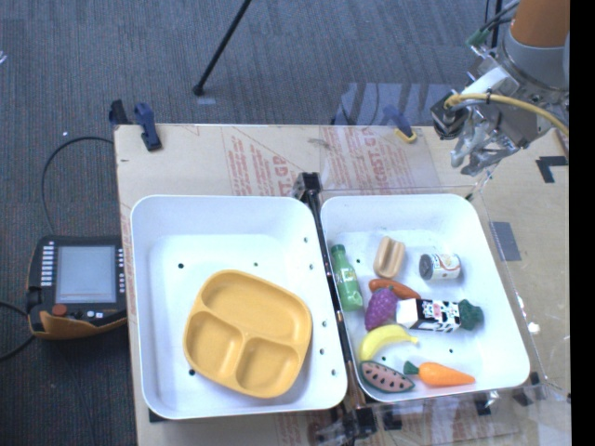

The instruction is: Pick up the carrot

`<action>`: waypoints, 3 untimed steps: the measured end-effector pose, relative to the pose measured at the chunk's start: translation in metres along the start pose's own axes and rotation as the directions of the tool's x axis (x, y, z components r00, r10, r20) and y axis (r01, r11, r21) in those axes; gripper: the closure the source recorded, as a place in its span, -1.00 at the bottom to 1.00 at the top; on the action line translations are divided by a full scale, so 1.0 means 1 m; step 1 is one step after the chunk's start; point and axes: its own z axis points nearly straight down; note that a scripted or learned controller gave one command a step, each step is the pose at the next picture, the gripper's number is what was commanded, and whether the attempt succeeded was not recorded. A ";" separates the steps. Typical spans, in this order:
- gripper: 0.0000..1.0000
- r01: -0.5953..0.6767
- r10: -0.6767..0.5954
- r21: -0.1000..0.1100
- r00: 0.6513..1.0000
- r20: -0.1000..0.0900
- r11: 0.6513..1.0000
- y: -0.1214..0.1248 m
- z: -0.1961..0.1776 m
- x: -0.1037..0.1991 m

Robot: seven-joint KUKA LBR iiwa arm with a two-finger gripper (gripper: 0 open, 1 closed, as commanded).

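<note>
Grey carpet surrounded the worktop [232,161], which carried two white bins. One carrot [444,373] lay at the right bin's [483,226] near edge, just beside a watermelon slice [386,376]; a second orange piece [394,289] lay mid-bin. The jaws [481,151] hung above the bin's far right corner, their state impossible to tell.
</note>
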 end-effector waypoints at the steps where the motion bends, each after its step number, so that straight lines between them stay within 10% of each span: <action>1: 1.00 -0.252 0.252 -0.003 0.968 -0.006 0.968 -0.018 -0.038 -0.008; 3: 1.00 -0.249 0.249 0.004 0.969 0.005 0.968 0.069 0.023 -0.045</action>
